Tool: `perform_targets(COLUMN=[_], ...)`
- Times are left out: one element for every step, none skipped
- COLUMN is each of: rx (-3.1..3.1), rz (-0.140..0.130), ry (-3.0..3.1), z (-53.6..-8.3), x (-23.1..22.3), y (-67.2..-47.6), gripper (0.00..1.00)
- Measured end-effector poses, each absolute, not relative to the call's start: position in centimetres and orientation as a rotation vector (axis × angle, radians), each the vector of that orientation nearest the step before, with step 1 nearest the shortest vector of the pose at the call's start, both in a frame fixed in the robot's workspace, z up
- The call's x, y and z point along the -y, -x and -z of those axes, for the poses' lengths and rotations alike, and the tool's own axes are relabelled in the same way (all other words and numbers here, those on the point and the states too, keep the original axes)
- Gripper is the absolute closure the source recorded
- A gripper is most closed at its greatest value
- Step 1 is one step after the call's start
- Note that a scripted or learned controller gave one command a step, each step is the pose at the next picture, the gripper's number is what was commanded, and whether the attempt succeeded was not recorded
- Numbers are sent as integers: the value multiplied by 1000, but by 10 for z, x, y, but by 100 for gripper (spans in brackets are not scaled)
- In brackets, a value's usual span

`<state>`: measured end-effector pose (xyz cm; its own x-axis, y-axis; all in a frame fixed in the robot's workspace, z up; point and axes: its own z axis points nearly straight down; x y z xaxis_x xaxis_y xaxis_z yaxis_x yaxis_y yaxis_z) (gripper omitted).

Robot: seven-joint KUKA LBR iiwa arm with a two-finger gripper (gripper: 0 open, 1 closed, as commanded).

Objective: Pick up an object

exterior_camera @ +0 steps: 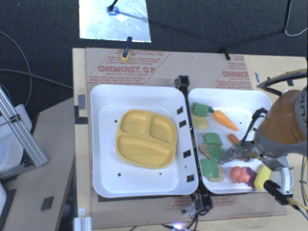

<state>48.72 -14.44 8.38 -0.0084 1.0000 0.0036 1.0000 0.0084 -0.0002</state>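
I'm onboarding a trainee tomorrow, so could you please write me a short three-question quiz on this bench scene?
1. True or false: the yellow divided plate lies in the left bin.
2. Which item lies nearest the far edge of the right bin? A) the pink toy B) the orange carrot C) the yellow piece
3. Fill in: the gripper is over the ____ bin, close to the green toy pieces.

Key: 1 true; 2 B; 3 right.
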Motion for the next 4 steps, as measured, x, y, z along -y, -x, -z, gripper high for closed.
perform_targets(rx=[2229,2231,2226,2218], rz=[2,4,1,-2], ry=[2226,2220,2213,2217], z=[-85,-102,-83,-84], x=[199,207,162,144], y=[-536,-568,-548,-483], gripper=[0,0,0,0])
